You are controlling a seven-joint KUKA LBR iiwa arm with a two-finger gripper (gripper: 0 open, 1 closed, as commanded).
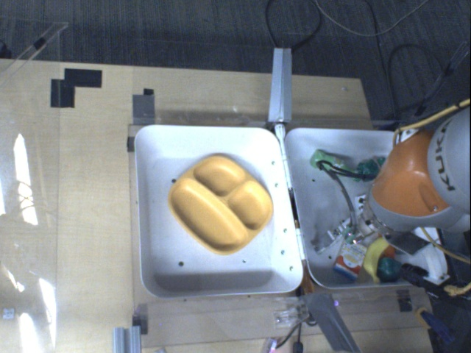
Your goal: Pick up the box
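Note:
A small box [347, 262] with red, white and blue print lies near the front edge of the right bin [316, 197]. My gripper [350, 234] hangs low in that bin, just above and behind the box, under the arm's orange band [408, 182]. The arm hides much of the bin's right side. I cannot tell whether the gripper touches the box.
A yellow-green object [375, 254] and a teal one [391, 271] lie right beside the box. A green item [346, 166] with a dark cable sits at the right bin's back. A large yellow bread-shaped object [219, 201] rests in the left bin [154, 197].

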